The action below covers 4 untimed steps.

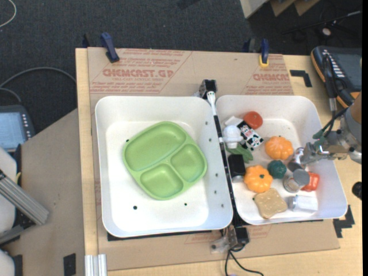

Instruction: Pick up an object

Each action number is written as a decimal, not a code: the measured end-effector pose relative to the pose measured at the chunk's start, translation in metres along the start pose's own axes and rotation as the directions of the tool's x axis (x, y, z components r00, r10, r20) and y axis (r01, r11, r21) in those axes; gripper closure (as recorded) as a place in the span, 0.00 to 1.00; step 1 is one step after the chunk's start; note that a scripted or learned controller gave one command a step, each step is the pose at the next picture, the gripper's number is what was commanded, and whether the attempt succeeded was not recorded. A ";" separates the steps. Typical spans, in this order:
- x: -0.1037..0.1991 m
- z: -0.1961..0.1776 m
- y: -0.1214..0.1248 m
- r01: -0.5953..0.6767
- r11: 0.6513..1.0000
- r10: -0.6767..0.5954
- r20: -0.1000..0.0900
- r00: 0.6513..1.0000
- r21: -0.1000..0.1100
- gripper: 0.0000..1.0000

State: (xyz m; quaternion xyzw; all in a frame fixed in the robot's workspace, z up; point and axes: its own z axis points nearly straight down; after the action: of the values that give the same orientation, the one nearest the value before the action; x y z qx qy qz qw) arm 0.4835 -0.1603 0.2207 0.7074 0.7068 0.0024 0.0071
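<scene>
While two shallow white bins are sitting side by side on the cardboard-covered bench (172,68), the left bin (109,171) is carrying a green divided plate (165,160), which is lying near the middle of that bin with its three compartments facing up. The right bin (322,125) is carrying a crowd of small toys. The grey arm (353,131) is reaching in over the right bin's right edge, and its gripper (300,161) is hanging low over the toys near that edge; whether its pincer is apart or together is not something the view is showing, since the tips are blurring into the objects beneath.

Among the toys, a tan slice of toast (270,203) is lying near the front edge of the right bin. An orange pumpkin (279,147) is sitting near the bin's middle, and a second orange pumpkin (258,178) is sitting toward the front left of it, just beside the toast. A black-and-white cow figure (250,136) is lying near the bin's left edge, with a red ball (252,119) just behind it toward the back edge. A dark teal ball (277,169) is resting between the two pumpkins and the gripper. A grey can (293,184) and a red piece (312,181) are sitting side by side just below the gripper, and a white block (305,203) is lying at the front right corner.
</scene>
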 end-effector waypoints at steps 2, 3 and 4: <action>0.000 -0.020 0.002 0.001 1.000 -0.001 0.002 1.000 -0.005 1.00; -0.001 -0.030 0.003 0.002 1.000 -0.002 0.004 1.000 -0.007 1.00; -0.001 -0.040 0.004 0.003 1.000 -0.003 0.005 1.000 -0.009 1.00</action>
State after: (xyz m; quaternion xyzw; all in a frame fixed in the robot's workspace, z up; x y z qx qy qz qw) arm 0.4866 -0.1610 0.2605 0.7064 0.7077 0.0037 0.0119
